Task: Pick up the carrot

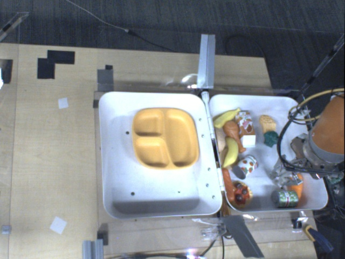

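Right bin (318, 201), near corner: carrot (296, 188), orange, beside a green can (287, 198). Claw (287, 176) low, just over the carrot; whether apart or together cannot be told. Step, as judged: grasp attempt. Next: a firm grip, then a straight lift.

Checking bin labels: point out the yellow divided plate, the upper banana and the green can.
yellow divided plate (148, 122), camera view, floor of its upper left compartment
upper banana (226, 117), camera view, middle of its curve
green can (287, 199), camera view, its side
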Controlling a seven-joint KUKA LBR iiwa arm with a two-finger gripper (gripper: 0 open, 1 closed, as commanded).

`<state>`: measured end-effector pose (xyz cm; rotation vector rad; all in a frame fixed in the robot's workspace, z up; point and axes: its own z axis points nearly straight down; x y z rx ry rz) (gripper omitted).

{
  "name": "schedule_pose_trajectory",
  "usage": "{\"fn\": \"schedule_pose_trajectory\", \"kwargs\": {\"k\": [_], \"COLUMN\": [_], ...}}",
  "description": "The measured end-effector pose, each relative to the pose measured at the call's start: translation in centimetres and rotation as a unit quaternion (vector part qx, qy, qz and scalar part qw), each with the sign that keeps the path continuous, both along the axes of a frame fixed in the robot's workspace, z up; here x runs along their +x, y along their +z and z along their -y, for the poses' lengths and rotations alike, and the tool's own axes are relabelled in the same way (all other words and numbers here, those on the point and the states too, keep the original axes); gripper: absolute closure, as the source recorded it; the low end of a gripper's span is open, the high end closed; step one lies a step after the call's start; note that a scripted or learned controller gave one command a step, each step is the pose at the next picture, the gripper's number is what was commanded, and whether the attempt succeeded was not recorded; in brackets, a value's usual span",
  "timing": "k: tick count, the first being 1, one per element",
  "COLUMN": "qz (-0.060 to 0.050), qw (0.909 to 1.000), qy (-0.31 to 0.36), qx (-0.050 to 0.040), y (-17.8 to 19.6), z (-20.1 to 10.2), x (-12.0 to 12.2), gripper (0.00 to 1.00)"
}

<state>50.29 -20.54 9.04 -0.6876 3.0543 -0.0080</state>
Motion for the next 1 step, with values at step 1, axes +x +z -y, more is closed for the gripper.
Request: {"fn": "schedule_pose_trajectory", "kwargs": {"k": [1], "qz": [0.005], "qw": [0.9947], "qy": [0.102], "qx": [-0.0036], "y": [0.08], "z": [-0.34], "x": [0.05], "gripper": [1.0]}}
